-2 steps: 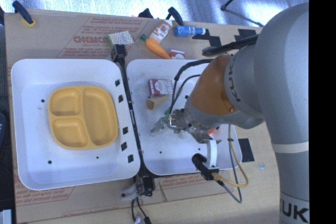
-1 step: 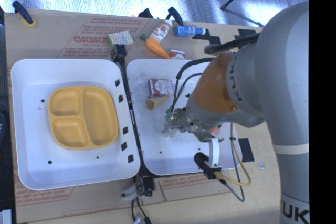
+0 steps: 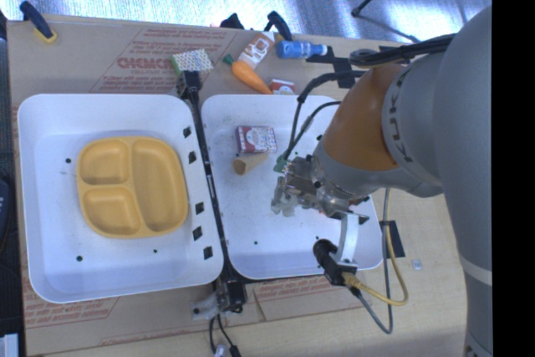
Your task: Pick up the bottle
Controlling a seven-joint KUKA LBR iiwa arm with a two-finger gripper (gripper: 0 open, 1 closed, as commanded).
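A small blue bottle lies on its side on the cardboard behind the right bin. Just left of it lies a white bottle with an orange label. My gripper hangs low over the middle of the right bin, well in front of both bottles, with the grey and orange arm stretching in from the right. The arm hides the bin's right part.
In the right bin, a red and white box and a brown cone lie just behind and left of the gripper. A carrot lies behind that bin. The left bin holds a yellow divided plate.
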